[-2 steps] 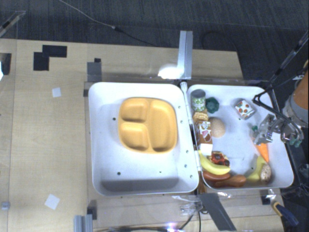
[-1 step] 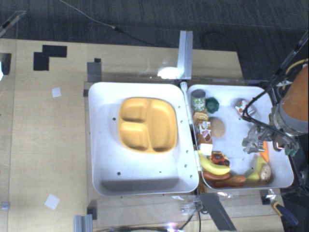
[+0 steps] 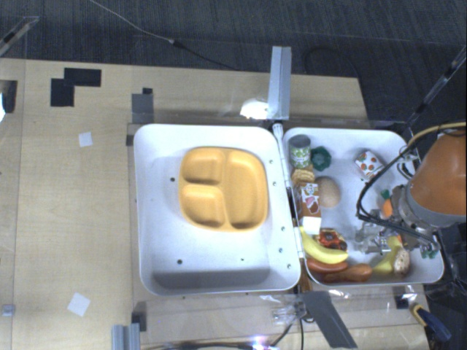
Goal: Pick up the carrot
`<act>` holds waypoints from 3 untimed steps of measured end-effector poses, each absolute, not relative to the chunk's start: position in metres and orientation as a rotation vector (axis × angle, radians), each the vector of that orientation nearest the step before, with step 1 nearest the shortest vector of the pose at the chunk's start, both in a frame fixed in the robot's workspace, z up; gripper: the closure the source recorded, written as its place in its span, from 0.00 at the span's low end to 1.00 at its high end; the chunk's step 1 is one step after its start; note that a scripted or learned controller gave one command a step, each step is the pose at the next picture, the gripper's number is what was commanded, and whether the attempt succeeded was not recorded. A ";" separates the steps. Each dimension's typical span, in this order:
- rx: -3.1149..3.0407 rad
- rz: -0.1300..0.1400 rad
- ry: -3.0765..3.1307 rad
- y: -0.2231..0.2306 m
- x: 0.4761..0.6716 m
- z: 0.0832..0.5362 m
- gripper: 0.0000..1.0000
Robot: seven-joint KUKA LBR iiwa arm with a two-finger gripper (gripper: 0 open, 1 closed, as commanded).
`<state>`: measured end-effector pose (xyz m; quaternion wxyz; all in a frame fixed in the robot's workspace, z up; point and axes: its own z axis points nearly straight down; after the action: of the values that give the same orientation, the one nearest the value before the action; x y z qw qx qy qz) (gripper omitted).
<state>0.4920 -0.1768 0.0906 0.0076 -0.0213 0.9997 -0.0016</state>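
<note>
A small orange piece that looks like the carrot (image 3: 386, 208) shows in the right bin (image 3: 343, 133), mostly hidden behind black cables and the wrist. My gripper (image 3: 373, 240) hangs low inside that bin, just below the orange piece and close to the yellow pieces at the bin's front right. The arm's orange band (image 3: 441, 173) covers the bin's right side.
The right bin also holds a can (image 3: 300, 152), a green item (image 3: 319, 157), a patterned ball (image 3: 367, 164), a beige egg shape (image 3: 329, 192), a banana (image 3: 322, 251) and a sausage (image 3: 341, 272). A yellow divided plate (image 3: 222, 188) lies in the left bin (image 3: 157, 217).
</note>
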 end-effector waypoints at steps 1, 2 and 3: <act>0.371 0.000 3.106 -0.143 0.537 0.171 1.00; 0.231 0.003 3.123 -0.087 0.568 0.171 1.00; -0.245 -0.005 3.118 -0.156 0.552 0.090 1.00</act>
<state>0.5516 -0.1560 0.0904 0.0072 -0.0785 0.9969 -0.0017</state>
